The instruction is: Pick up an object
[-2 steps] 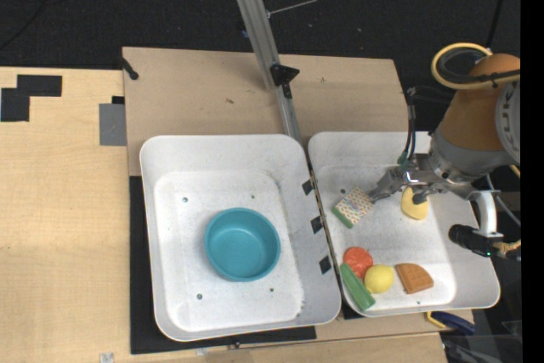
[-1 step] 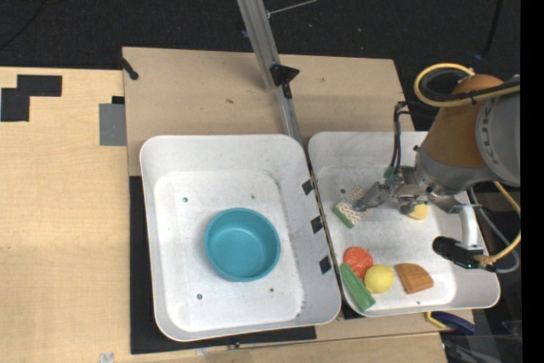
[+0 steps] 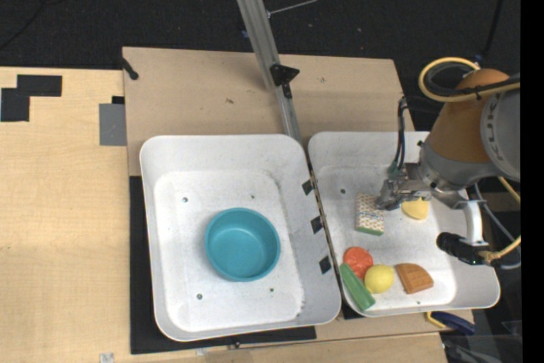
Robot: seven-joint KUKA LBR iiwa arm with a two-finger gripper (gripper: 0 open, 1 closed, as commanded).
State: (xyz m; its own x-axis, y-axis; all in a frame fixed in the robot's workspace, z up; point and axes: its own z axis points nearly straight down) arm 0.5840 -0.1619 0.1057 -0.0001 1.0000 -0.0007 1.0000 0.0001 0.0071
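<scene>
The right bin (image 3: 340, 153) holds several small objects. A speckled pale sponge block (image 3: 370, 215) lies near its middle, and a yellow piece (image 3: 416, 207) sits just to its right. At the front lie a red tomato (image 3: 358, 258), a yellow lemon (image 3: 379, 278), a green vegetable (image 3: 357, 287) and a brown bread piece (image 3: 413, 277). My gripper (image 3: 392, 192) reaches down from the right, its tip just above the sponge's upper right corner and beside the yellow piece. Nothing shows between its fingers.
The left bin (image 3: 170, 166) holds a teal bowl (image 3: 243, 244). A slanted metal rail (image 3: 257, 21) rises behind the bins. Black clips (image 3: 315, 224) sit on the divider between the bins. The arm's body (image 3: 467, 140) covers the right bin's far right corner.
</scene>
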